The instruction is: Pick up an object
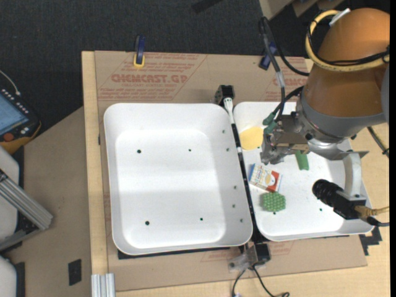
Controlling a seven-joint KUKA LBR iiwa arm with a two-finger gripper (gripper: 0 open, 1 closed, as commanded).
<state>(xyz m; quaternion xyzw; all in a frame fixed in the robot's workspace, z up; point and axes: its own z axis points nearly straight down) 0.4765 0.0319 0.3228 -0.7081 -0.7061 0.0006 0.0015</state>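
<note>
Red-and-white packet (265, 178) lies just below end effector (272, 156).

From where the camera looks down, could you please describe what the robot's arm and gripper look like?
The arm is a rounded grey casing with a broad orange band above the wrist. Black cables run toward it. The gripper is a compact metallic assembly with dark parts.
</note>
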